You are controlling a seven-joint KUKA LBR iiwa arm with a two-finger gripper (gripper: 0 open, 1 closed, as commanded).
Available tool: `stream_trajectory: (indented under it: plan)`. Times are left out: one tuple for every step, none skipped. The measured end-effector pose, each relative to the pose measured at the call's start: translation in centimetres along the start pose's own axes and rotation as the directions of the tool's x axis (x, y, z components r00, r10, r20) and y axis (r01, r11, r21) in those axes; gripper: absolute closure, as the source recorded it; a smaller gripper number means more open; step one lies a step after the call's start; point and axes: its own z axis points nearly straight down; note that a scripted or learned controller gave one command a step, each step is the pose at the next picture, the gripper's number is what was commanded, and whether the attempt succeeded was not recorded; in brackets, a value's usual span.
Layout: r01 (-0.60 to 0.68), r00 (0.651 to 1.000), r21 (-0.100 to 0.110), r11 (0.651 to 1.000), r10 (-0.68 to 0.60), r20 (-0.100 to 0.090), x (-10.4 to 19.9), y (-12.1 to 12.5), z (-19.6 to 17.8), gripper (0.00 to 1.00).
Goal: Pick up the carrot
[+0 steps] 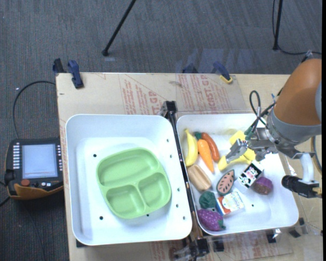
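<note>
A slim orange plastic carrot with a green top is seen in the right white bin, between a yellow toy banana and an orange-red toy sausage.

The hand hovers just right of it; how far it is opened cannot be told. The carrot is judged light, stiff and smooth, so it should be taken across its middle.

Carrot right of banana
</note>
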Motion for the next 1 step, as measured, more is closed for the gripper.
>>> stream_trajectory:
  plan:
    - [0.069, 0.998, 0.011, 0.998, -0.069, -0.004, 4.17, 4.59, 8.98, 0.00]
